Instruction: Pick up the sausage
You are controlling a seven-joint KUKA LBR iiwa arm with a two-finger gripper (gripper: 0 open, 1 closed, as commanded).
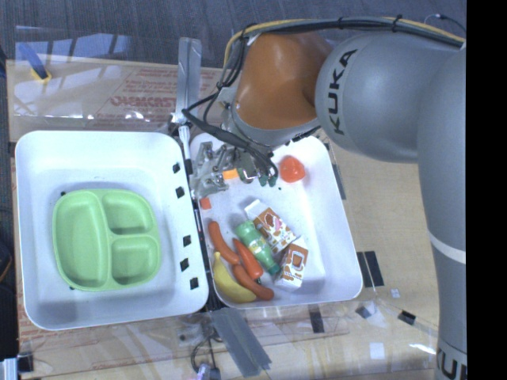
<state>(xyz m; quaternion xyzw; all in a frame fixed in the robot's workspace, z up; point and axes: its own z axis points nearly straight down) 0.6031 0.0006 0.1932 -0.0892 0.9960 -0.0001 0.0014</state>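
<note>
right bin holds the sausage, below the gripper; grip state unclear.

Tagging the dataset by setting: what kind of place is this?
Likely a robot lab test bench, not a kitchen. A KUKA arm reaches over two white bins holding toy food: a sausage, a banana, and a green divided plate.

Two bins sit side by side on the worktop. The left bin holds a divided tray. The right bin holds a sausage, banana, bottle and two cartons near its front; the claw hangs over its rear left.
</note>
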